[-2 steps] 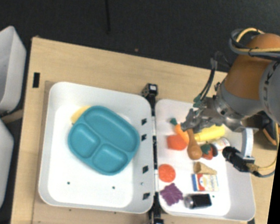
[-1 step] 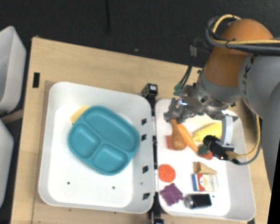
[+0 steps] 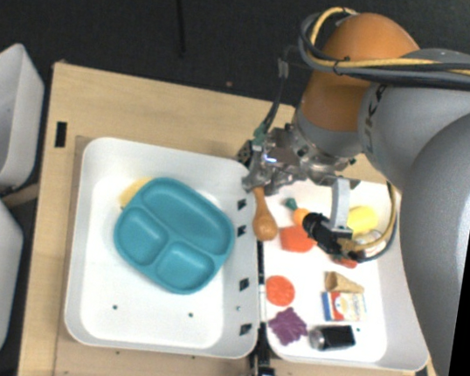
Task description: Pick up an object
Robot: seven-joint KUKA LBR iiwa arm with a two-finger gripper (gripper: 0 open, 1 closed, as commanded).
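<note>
**Brown pestle [image 3: 264,221] right under the hand, but is it grabbed yet?**

So the closest candidate for "pick up an object" is that brown pestle. It lies at the far left of the right bin [image 3: 383,277], tight against the wall between the two bins, fat end toward the near side and thin handle pointing up toward the hand [image 3: 260,171]. The hand hangs low over the far end of that wall, just over the tip of the handle.

Honest answer on the grip: I can't tell. From this angle the wrist covers the business end, so there's no saying how wide the hand is or whether it has hold of anything. The pestle looks to me like it's resting in the bin, not lifted.

My read on progress: the approach is done and the grab itself is either happening or about to. The lift is all left to do.

Other stuff in the right bin, well clear of the hand: a yellow ball [image 3: 361,218] at the far side, an orange disc [image 3: 279,289], a purple lump [image 3: 288,325], a small carton [image 3: 343,304] and a black box [image 3: 336,338] toward the near side. The left bin [image 3: 94,293] has a teal divided plate [image 3: 176,234]. Both bins sit on the desk [image 3: 73,95].
</note>
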